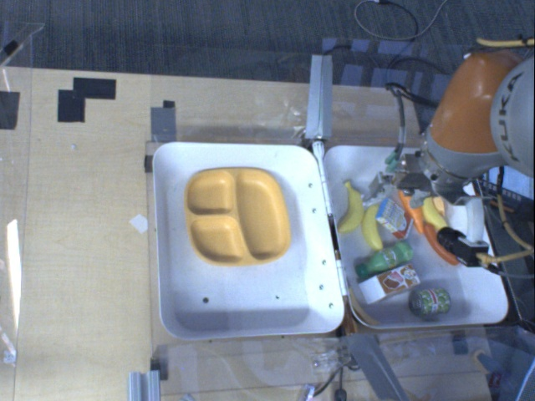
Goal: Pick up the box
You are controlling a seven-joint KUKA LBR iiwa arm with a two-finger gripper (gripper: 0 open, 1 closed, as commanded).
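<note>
looking down at the two white bins, the left bin (242, 320) carries a yellow divided tray (238, 215). the right bin (481, 307) is crowded: bananas (355, 211), a green bottle (384, 259), a round can (430, 302), and the box (389, 281), a small carton lying flat near the front wall, just beside the bottle. it looks light and stiff; i'd pinch its long sides. the arm (481, 115) hangs over the bin's back half, its gripper (401, 178) low among the clutter, well short of the box.
</note>
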